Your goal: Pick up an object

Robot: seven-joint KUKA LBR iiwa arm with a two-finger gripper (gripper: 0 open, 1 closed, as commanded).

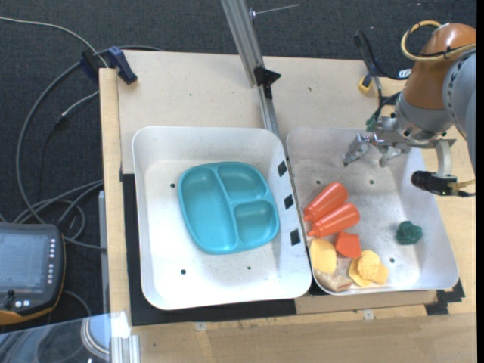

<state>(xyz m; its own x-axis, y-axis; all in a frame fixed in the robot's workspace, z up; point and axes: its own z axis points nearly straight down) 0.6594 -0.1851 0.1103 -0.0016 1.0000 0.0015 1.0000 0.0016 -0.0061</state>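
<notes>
Now: gripper (372,151) open, holds nothing; 2 orange carrots (330,209), 1 teal tray (227,206).

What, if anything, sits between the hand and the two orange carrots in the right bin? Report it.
Nothing visible blocks the way. The hand hangs over the upper part of the right bin, and the stretch of bin floor between it and the orange carrots is bare. The green piece lies off to the side, apart from that line.
</notes>
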